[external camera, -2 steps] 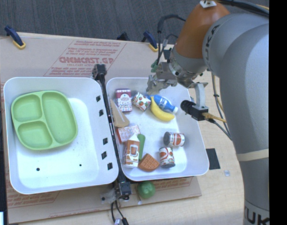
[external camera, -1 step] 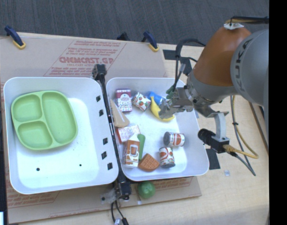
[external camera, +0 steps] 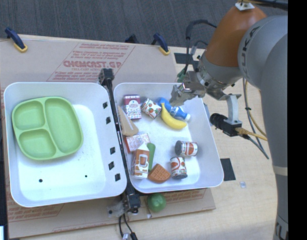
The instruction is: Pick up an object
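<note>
- Currently jaws (external camera: 179,95) are hovering over the right bin's (external camera: 213,154) far edge, just above the banana (external camera: 172,120) and blue bottle (external camera: 177,112); can't tell if spread or pressed together.
- Items are crowding there, so the descent is risking nudging the bottle or pinching two at once.
- Banana curve is likely slipping out.

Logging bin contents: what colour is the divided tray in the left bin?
Light green tray, seen clearly in the camera view.
</note>
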{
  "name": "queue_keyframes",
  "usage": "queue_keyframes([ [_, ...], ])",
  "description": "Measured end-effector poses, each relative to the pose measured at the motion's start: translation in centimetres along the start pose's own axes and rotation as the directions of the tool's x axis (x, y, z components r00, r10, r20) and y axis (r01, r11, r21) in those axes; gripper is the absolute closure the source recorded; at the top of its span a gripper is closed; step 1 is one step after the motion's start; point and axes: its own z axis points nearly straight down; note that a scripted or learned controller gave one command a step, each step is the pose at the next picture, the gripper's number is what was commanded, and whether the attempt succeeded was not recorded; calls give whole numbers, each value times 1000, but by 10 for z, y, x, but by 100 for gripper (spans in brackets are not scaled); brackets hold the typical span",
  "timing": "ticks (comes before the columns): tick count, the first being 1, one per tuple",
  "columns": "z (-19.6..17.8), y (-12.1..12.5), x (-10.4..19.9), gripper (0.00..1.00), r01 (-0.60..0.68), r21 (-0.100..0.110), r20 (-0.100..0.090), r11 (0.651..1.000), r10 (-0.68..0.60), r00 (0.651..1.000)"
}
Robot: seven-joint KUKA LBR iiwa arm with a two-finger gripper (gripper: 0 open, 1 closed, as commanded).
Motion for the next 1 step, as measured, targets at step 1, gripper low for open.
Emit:
queue_keyframes([
  [1, 0, 0, 0, 0, 0, 0, 0, 1000, 0, 1000],
])
